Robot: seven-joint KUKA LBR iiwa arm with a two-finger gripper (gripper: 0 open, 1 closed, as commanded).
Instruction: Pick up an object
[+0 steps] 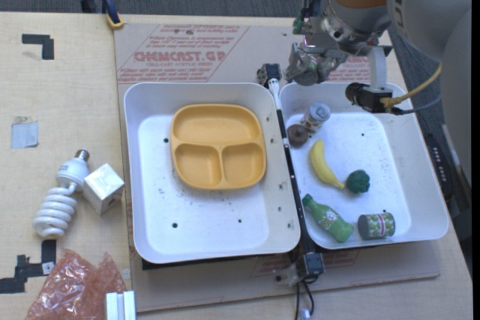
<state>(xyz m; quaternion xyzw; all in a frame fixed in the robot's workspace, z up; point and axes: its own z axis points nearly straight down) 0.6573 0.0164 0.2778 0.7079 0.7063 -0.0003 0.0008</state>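
Observation:
The right bin point(409, 161) holds a yellow banana point(324, 163), a green broccoli piece point(358, 181), a green bottle point(327, 218) lying on its side, a small can point(376, 225) and a small grey-capped jar point(319, 114) beside a brown round piece point(298, 134). In the left bin point(150, 221) lies a yellow divided plate point(219, 145). My gripper point(304, 71) hangs over the far left corner of the right bin, above and apart from the jar. Nothing shows in its grasp.
Left of the bins, on the bench, lie a spiral light bulb point(58, 198), a white cube point(103, 187) and a reddish crinkled bag point(75, 285). A blue clamp point(111, 9) sits at the board's far left corner. A black cable fitting point(367, 95) hangs by the right bin's far rim.

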